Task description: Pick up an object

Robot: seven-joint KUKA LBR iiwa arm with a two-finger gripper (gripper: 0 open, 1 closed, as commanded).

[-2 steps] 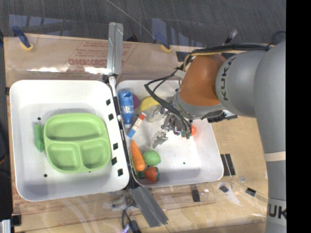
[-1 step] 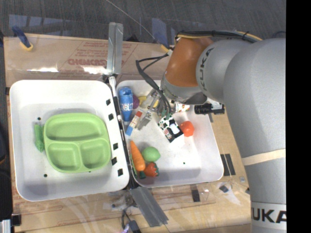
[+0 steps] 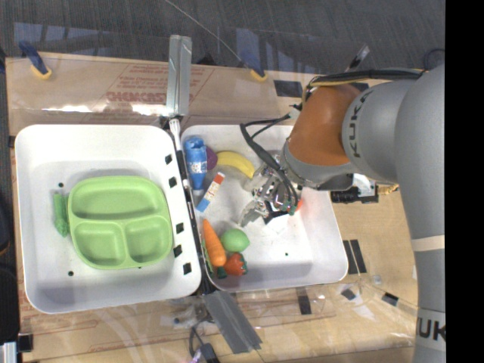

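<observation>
My bench is covered with a brownish sheet bearing faded red print, and clear film is creased over it along the near edge. Two shallow white bins rest directly on it, side by side, their inner rims touching. The left bin sits toward the bench's left end; the right bin sits beneath my arm. A grey bar lies on the sheet behind the seam between the bins, and another grey bar lies in front of it. Yellow clips pin the sheet's far edge.
</observation>
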